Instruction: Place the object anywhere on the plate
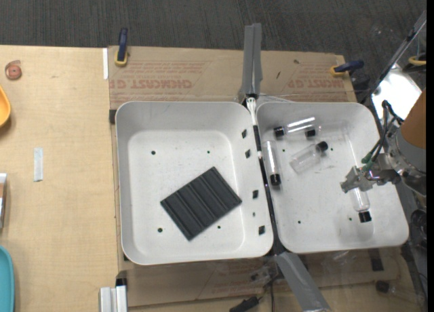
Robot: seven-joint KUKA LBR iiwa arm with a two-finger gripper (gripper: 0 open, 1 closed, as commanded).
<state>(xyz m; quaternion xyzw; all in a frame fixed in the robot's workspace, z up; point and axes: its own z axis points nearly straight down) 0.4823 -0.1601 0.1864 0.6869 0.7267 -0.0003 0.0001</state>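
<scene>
The end effector (361, 183) is hovering in the right shallow white bin (339, 239), clamping a clear black-capped plastic vial (361, 206); dark ribbed rectangular plate (201, 203) is lying in the left bin (135, 168).

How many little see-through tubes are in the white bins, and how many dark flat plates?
Clear tubes with black caps: 4, all in the right bin
Dark ridged plate: 1, in the left bin
Total: 5

blue clamp (122, 38), cardboard sheet (203, 73), wooden bench (54, 222)
</scene>
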